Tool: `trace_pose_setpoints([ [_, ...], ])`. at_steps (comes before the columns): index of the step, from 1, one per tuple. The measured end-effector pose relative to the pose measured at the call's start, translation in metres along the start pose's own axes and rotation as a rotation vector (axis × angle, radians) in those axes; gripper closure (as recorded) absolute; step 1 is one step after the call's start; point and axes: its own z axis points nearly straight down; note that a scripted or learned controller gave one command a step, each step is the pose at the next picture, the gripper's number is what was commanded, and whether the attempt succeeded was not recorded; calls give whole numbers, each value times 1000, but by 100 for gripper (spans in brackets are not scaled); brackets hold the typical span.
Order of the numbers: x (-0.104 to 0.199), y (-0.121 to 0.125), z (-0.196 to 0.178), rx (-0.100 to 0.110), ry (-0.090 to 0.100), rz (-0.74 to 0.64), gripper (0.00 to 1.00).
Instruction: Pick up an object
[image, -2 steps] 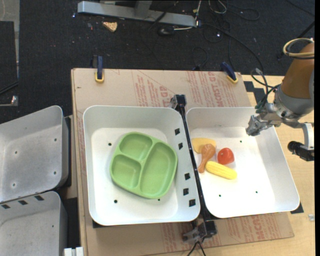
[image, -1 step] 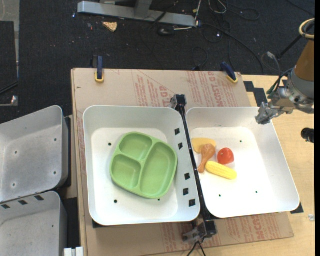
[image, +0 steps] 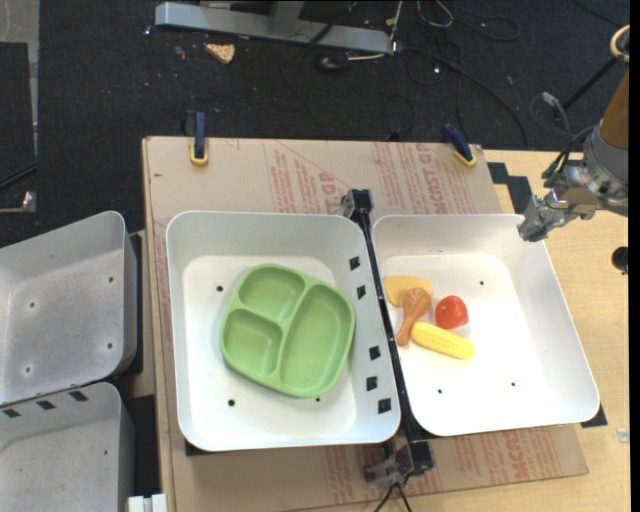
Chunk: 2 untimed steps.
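In the right bin (image: 540, 390) lie a red tomato (image: 451, 311), a yellow corn cob (image: 443, 341), an orange-brown drumstick-shaped piece (image: 411, 312) and a yellow piece (image: 403, 289) beside it, all grouped near the bin's left side. A green divided plate (image: 288, 329) rests in the left bin (image: 200, 400). My gripper (image: 534, 224) hangs at the right bin's far right corner, well away from the food pieces, with nothing seen in it. Its fingers are too small and blurred to read.
A black divider with clips (image: 375, 330) runs between the two bins. Spare white bins (image: 60, 300) sit off to the left of the bench. Blue and yellow clamps (image: 199, 135) hold the cardboard base at its far edge. Cables lie on the dark floor beyond.
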Motion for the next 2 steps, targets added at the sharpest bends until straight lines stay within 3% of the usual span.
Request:
trace_pose_setpoints([
  [2, 103, -43, 12, 6, 2, -2, 100],
])
